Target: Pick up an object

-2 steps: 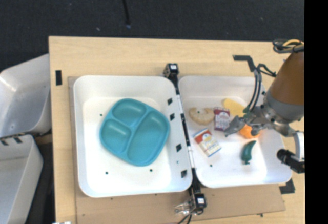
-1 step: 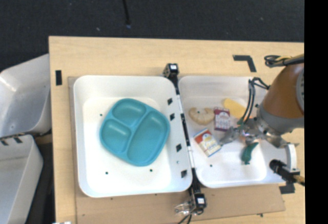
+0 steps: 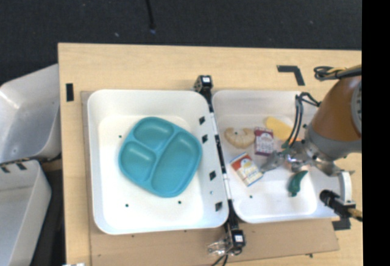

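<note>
**Arm low over the right bin, among the small things**

From the one camera above the bench (image 3: pixel 152 67), you see two white bins side by side. The left bin (image 3: pixel 109 210) holds a blue plate (image 3: pixel 160 156) with three compartments, lying flat near the bin's middle and turned at an angle to the walls.

The right bin (image 3: pixel 268 213) holds the clutter. A tan, bone-like toy (image 3: pixel 238 136) lies just right of the divider between the bins. Beside it to the right stands a small dark red packet (image 3: pixel 264 141), and above that, toward the far wall, a yellow piece (image 3: pixel 280 127). Nearer you, a small white card (image 3: pixel 247 170) with red and blue print lies tilted on the bin floor. A green object (image 3: pixel 297 182) lies to the right of the card, close under the wrist.

The arm (image 3: pixel 341 115) comes in from the right, its orange band over the right bin's far right part, with black cables looping beside it. The gripper (image 3: pixel 281 160) reaches left and down, ending between the packet and the card, near both. The metal parts there blur together, so you cannot tell whether the fingers are spread or closed, nor whether anything sits between them. Every object looks to be resting on the bin floor.
</note>
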Motion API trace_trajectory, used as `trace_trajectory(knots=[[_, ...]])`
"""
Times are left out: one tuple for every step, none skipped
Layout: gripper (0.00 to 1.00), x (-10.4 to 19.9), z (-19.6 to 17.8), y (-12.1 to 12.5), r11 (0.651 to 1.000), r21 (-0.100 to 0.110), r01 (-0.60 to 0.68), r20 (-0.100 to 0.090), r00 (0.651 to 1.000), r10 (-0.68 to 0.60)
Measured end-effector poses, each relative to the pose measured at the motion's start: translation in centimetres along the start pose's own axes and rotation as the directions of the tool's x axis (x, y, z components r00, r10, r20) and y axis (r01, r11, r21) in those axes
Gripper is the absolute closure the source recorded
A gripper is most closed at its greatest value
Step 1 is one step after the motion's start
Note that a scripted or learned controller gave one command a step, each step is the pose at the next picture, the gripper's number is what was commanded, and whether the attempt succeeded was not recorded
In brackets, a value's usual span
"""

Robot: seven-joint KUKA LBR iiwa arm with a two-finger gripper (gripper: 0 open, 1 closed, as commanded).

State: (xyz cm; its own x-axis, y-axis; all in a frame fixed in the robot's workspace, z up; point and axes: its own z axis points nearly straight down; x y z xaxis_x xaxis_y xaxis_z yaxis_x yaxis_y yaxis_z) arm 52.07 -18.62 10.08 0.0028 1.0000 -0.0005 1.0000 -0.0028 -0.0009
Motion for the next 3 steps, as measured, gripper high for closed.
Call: trace_trajectory(knots=[[1.0,-0.1,-1.1,0.1,1.0,-0.003,-0.006,0.0,1.0,0.006],[1.0,0.5,-5.7,0.4,1.0,-0.007,0.006,0.002,1.0,-0.006],[1.0,0.3,-11.1,0.6,1.0,-0.007,0.006,0.002,1.0,-0.006]])
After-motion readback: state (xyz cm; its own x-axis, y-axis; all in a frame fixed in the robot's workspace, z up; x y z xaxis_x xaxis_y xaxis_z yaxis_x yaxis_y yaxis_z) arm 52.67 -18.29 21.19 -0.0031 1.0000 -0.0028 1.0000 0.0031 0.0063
